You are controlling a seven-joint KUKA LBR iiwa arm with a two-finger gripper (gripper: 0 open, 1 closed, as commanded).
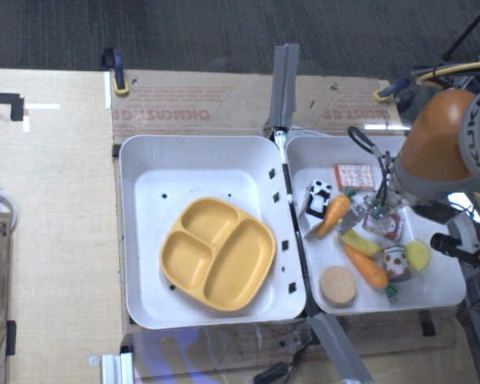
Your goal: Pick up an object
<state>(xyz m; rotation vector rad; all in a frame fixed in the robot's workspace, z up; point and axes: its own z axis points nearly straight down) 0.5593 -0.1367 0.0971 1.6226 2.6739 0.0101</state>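
Note:
The right bin holds several toy foods: two orange carrots, a yellow banana piece, a yellow lemon, a tan round cookie, a small can, a black-and-white cow toy, a pink card and a clear packet. My gripper hangs low over the middle of this bin, just right of the upper carrot and above the packet. Its tips are lost among wires and clutter.
The left bin holds a yellow divided plate. A grey divider post rises between the bins at the back. Cardboard lies behind the bins, and the arm's orange band fills the right side.

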